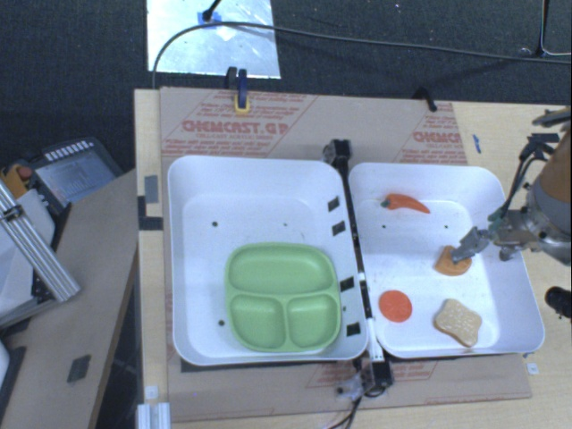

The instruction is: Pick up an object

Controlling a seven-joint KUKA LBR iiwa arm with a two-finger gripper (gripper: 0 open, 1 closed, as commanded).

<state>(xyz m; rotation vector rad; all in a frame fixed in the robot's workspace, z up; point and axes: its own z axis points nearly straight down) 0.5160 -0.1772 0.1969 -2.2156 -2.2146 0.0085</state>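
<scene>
Where arm leaves frame at right, gripper (463,253) tip over orange disc (453,264), partly hiding it, finger state unclear.

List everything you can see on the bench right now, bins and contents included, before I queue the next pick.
white bins: 2, white, side by side on the bench, left and right.
divided plate: 1, green, three compartments, in the left bin toward its near side.
carrot-shaped item: 1, orange, right bin, far side.
round flat piece: 1, orange-brown, right bin, middle right, under the gripper tip.
red disc: 1, red, right bin, near left.
biscuit-like piece: 1, tan, right bin, near side, right of the red disc.
cardboard sheet: 1, brown with red print, beneath both bins.
arm: 1, grey, entering from the right.
gripper: 1, grey, down over the round flat piece.
</scene>
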